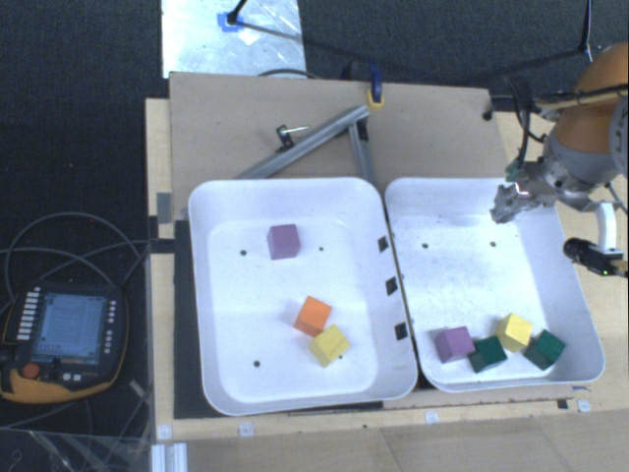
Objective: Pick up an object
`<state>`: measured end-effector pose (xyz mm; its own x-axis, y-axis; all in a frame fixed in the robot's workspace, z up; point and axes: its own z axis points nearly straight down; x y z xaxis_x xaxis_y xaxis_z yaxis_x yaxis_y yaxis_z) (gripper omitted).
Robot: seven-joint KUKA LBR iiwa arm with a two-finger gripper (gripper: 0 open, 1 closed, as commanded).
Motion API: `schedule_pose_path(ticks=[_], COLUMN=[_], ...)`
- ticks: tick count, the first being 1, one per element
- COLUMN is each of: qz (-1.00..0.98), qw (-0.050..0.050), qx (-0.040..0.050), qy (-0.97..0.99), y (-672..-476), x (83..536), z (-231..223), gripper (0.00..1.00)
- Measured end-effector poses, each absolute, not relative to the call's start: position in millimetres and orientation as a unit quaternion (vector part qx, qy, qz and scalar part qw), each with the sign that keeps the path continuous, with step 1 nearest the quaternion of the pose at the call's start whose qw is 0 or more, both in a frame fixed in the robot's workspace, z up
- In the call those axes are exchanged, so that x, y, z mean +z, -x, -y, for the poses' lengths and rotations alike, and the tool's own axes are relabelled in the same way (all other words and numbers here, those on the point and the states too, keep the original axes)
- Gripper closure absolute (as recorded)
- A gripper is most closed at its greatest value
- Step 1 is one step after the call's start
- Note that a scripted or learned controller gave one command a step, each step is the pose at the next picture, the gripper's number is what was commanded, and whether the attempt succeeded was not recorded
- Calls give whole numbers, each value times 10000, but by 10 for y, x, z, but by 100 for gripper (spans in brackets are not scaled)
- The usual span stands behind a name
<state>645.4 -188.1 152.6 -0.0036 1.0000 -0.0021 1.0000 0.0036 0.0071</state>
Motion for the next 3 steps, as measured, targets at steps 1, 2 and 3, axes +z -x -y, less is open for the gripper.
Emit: schedule_pose_path(ticks=[1, 2, 3], qz=[-7093, -7095, -7102], qw=[45, 44, 4], qx=[24, 26, 8], qy=[-7049, -7047, -7040], y=[-6501, -6523, -6314], x=[2181, 2816, 2732], z=[1858, 1788, 1356], gripper=[100, 100, 100])
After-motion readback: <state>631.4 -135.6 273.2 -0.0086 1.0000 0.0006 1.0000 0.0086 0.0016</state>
